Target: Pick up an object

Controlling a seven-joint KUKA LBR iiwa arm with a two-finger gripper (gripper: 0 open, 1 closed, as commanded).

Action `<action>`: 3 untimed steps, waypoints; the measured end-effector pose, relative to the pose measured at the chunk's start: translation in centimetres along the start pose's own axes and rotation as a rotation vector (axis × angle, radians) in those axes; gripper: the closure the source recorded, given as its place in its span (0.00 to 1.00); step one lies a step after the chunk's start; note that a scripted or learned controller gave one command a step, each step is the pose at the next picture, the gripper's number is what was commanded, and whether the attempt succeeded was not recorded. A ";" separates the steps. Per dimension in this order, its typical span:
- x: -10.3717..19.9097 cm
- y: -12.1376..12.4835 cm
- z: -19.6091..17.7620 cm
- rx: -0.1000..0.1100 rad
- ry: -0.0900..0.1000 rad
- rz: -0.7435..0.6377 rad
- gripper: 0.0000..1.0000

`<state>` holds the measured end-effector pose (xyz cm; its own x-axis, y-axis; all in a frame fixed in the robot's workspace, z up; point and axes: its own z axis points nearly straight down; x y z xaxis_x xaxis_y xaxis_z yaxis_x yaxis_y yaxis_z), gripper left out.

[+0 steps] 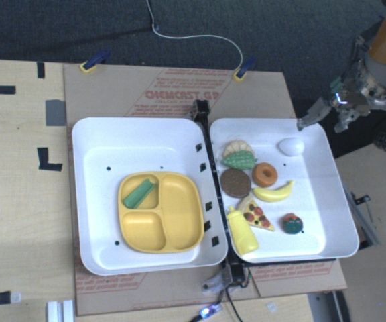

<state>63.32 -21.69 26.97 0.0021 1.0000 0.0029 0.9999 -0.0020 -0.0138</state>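
Right bin (pixel 334 180): white egg (pixel 290 145) near back rim, close to donut (pixel 265 174), banana (pixel 273 192), cookie (pixel 235 182). Left bin (pixel 89 180): yellow tray (pixel 169 213) with green piece (pixel 139 194). Gripper (pixel 320 113) above right bin's back corner, grip state indiscernible.

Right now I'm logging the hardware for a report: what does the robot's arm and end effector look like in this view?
At the view's upper right, a grey metal arm carries an orange band above the wrist. Its end effector is a dark grey, slim, two-finger part, with small pale fittings around the wrist.
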 end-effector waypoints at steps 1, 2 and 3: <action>0.1 0.2 -0.8 -0.013 -0.003 -0.003 0.00; 0.7 -0.6 4.8 -0.007 -0.002 -0.004 0.00; 1.1 -0.5 9.2 -0.008 -0.003 -0.005 0.00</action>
<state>62.70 -20.61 17.75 -0.0028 1.0000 0.0000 1.0000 0.0028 -0.0060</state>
